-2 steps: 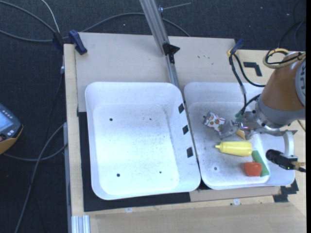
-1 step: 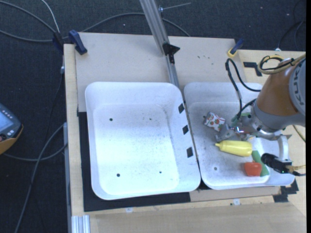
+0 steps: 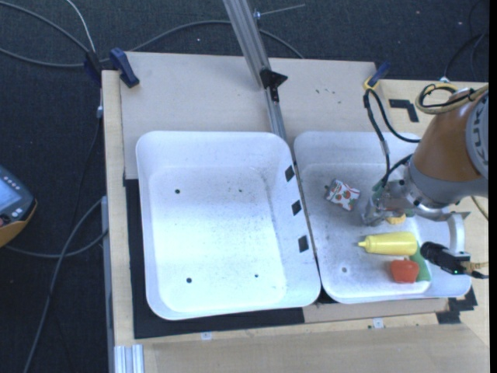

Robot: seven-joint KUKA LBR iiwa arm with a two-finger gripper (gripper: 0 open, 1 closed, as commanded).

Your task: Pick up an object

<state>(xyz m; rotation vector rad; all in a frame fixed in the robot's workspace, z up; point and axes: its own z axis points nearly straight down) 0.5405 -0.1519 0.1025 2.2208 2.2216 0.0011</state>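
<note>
You can see the fingers low in the right bin, but you cannot tell if they are apart or together, and the yellow bottle lies just near of them, its long side running left to right.

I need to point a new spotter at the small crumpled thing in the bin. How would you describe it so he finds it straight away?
Start at the right bin, the one the arm reaches into. Near its middle, left of the tool, lies a small crumpled packet, white with red and dark markings. It lies alone, apart from the yellow bottle and the red and green toy near the front edge.
</note>
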